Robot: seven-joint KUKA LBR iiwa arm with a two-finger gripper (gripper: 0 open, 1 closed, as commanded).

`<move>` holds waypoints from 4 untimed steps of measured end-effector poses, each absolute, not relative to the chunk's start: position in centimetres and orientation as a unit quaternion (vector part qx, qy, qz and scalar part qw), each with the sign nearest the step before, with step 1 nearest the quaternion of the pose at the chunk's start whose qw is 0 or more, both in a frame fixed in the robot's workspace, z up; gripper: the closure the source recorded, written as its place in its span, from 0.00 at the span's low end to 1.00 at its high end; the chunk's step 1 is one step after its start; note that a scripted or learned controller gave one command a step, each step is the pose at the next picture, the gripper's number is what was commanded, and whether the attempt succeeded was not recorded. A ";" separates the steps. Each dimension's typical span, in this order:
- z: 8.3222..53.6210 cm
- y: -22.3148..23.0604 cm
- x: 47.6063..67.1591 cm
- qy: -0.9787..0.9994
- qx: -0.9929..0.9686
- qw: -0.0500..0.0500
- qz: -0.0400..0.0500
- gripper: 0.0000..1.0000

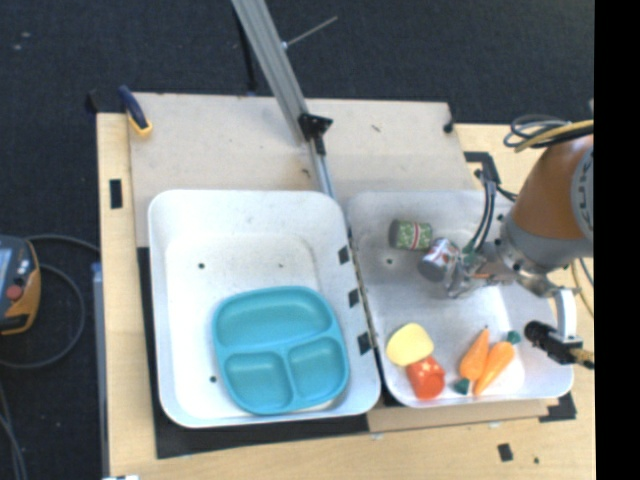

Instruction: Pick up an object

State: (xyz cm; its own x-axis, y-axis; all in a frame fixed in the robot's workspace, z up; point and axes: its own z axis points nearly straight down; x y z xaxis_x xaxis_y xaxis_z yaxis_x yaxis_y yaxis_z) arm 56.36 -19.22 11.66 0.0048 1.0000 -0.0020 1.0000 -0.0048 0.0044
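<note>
Gripper blurred over right bin; grasp unclear.

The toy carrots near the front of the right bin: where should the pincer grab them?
Judging by their pose, across the middle of the toy carrots, from straight above. They lie flat and slanted, narrow across, with bare bin floor on both long sides.

Pale wooden worktop on dark carpeted floor.
A metal pole slants over the worktop's far edge; black cables lie on the floor to its left.
</note>
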 end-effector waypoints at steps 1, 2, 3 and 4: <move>16.9 -19.9 55.6 0.706 0.708 0.003 0.001 1.00; 21.6 -20.6 55.4 0.706 0.708 0.004 0.001 1.00; 27.0 -20.6 54.5 0.708 0.706 0.004 0.002 1.00; 26.2 -14.6 55.7 0.710 0.704 0.001 0.001 1.00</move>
State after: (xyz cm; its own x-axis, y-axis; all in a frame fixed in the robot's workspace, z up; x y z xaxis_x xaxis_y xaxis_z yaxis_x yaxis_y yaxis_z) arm 55.71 -14.55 26.23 -0.0077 1.0000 -0.0003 1.0000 0.0077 0.0026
